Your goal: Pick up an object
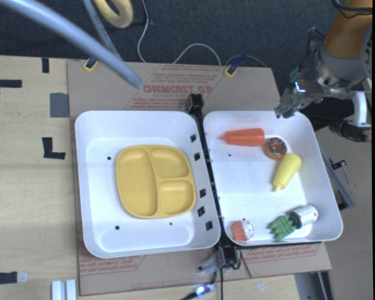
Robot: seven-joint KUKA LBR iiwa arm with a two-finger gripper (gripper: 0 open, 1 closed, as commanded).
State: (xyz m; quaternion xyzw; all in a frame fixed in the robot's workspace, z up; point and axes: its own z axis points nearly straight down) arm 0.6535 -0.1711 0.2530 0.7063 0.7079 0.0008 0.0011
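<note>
Orange, long and tapered: toy carrot [243, 137] lying near the far edge of the right bin [322, 167], nothing on top of it. Just beside its tip, a small round brown doughnut-like piece [275, 147], and next to that a yellow squeeze bottle [285, 170] lying tilted. Near the front edge, a green leafy toy [281, 225] touching a white cylinder [305, 215], plus a small orange-and-white piece [240, 230] at the front left corner. Six things in that bin. One yellow three-compartment plate [155, 181] alone in the left bin [94, 186]. Hand [289, 105] hovering over the right bin's far right corner, well apart from the carrot, holding nothing. Two white bins side by side on brown cardboard [169, 86] over a pale wooden surface [25, 186]; dark floor beyond.
</note>
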